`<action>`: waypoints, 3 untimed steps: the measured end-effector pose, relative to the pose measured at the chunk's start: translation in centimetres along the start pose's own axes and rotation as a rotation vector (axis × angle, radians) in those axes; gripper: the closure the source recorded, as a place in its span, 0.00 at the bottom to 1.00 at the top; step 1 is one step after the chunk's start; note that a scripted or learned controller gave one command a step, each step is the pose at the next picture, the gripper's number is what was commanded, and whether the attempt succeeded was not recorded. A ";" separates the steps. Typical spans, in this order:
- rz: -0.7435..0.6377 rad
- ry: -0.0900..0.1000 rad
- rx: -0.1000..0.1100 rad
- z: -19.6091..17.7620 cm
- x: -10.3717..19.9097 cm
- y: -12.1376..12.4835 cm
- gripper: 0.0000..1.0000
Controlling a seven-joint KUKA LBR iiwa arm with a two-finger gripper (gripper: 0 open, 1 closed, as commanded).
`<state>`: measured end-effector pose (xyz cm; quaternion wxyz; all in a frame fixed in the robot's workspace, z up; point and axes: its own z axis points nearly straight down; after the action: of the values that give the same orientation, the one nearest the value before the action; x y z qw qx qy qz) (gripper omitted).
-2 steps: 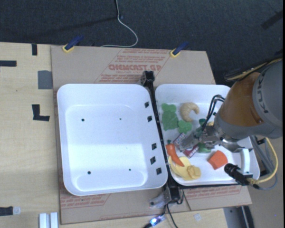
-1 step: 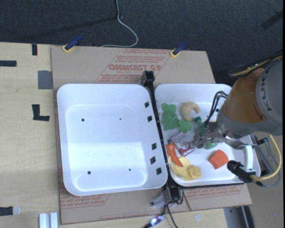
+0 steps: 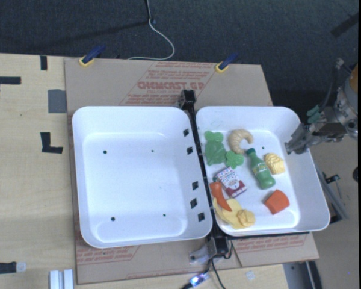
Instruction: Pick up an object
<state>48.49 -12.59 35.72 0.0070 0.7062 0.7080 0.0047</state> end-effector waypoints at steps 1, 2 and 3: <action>-0.001 -0.001 -0.001 -13.0 0.7 3.8 1.00; 0.003 0.000 0.011 -17.1 -2.6 5.7 1.00; 0.006 -0.002 0.014 -17.5 -10.3 11.0 1.00</action>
<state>59.20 -22.79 53.43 0.0025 0.7085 0.7057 -0.0009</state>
